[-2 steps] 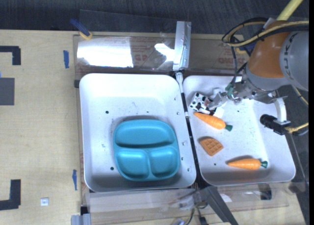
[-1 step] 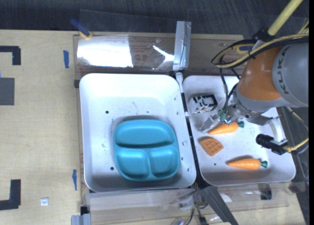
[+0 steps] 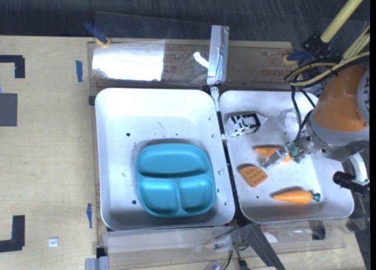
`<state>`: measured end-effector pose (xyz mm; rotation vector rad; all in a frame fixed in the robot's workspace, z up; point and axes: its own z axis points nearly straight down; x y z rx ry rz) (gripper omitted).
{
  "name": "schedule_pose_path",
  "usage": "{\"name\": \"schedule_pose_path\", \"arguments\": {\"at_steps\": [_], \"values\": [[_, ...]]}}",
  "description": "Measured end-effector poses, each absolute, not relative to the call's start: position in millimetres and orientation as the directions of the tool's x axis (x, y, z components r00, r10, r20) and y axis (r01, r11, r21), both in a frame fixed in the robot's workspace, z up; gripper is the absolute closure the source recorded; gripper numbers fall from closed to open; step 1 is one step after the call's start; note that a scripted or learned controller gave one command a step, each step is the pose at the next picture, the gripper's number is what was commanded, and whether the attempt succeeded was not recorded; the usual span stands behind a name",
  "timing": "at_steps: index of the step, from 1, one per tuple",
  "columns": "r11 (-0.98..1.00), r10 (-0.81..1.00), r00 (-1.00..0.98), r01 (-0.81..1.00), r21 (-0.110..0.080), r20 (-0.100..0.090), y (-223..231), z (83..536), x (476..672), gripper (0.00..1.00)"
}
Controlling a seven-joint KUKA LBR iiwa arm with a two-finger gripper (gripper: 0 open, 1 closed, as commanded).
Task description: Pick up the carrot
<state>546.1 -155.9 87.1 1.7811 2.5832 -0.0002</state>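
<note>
The carrot [image 3: 292,196] lies on the floor of the right bin [image 3: 335,207], near its front wall, green stub pointing right — not yet lifted. The gripper [image 3: 282,155] sits low in the same bin, further back, at a second orange piece [image 3: 267,151]; whether it is open or closed on anything cannot be told from this angle. Judged from this, the pick remains undone: the tool must shift toward the front wall and descend on the carrot. A waffle-shaped item [image 3: 253,175] lies between, and a black-and-white card [image 3: 243,123] rests at the back. The left bin [image 3: 117,110] holds a blue divided tray [image 3: 175,177]. The bench [image 3: 41,163] is pale wood with black and blue tape marks; cables [image 3: 317,69] crowd the right rear.
</note>
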Motion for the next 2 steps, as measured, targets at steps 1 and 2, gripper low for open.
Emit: {"name": "schedule_pose_path", "arguments": {"at_steps": [1,2], "values": [[0.357,0.934,-0.357,0.934,0.010,-0.006,-155,99,548.8,1.00],[0.178,0.984,-0.178,0.984,0.008,-0.001,-107,181,646.3,1.00]]}}
